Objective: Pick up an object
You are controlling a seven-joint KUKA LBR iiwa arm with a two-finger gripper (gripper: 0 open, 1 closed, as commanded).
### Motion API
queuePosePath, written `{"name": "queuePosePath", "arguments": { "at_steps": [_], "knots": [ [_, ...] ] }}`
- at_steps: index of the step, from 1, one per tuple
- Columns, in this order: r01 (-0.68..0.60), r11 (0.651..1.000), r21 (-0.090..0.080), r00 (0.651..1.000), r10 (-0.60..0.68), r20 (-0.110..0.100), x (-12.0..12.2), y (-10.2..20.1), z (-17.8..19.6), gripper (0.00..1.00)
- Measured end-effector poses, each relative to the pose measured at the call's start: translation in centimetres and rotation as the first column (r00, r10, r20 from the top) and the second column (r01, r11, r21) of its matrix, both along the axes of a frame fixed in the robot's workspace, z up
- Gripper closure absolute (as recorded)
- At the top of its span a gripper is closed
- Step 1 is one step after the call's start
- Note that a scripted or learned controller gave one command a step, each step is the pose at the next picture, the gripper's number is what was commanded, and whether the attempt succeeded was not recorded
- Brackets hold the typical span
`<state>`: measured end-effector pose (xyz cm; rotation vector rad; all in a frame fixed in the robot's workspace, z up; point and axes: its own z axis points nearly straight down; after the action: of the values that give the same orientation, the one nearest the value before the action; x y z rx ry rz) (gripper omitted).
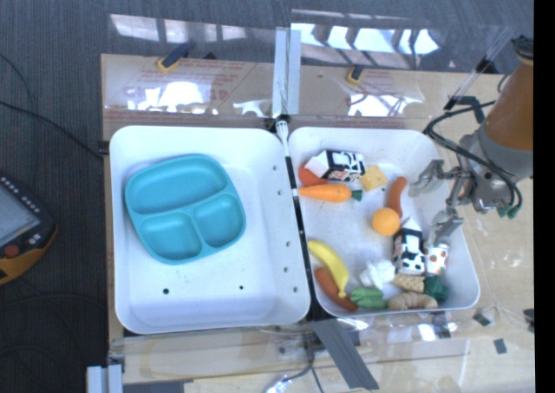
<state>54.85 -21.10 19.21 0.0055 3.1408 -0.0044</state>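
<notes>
The right bin (451, 291) holds several toy foods: a carrot (327, 193), a black-and-white carton (340, 164), a red sausage (396, 193), an orange ball (386, 221), a banana (329, 264) and a cow-patterned carton (408, 251). My gripper (438, 202) hangs over the bin's right side, just right of the orange ball and above the cow-patterned carton. Its two fingers are spread open with nothing between them.
The left bin (260, 296) contains a blue divided plate (184, 206). More small items crowd the right bin's front corner: a green piece (368, 298), a tan piece (412, 300) and a small red-and-white box (436, 258). A cable (451, 144) loops near the wrist.
</notes>
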Motion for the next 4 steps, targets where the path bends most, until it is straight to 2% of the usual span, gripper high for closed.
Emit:
{"name": "queuePosePath", "arguments": {
  "at_steps": [1, 2, 3, 4],
  "knots": [
    [-0.040, 0.999, -0.013, 0.999, 0.040, 0.028, 5.3, 0.3, -7.5, 0.00],
    [0.044, 0.999, 0.000, 0.999, -0.044, 0.014, 2.7, 3.6, -10.2, 0.00],
    [0.070, 0.998, -0.002, 0.997, -0.070, 0.015, 0.2, 4.1, -10.2, 0.00],
    [-0.139, 0.990, -0.004, 0.990, 0.139, 0.015, 2.4, 11.4, -10.1, 0.00]
  ]
}}
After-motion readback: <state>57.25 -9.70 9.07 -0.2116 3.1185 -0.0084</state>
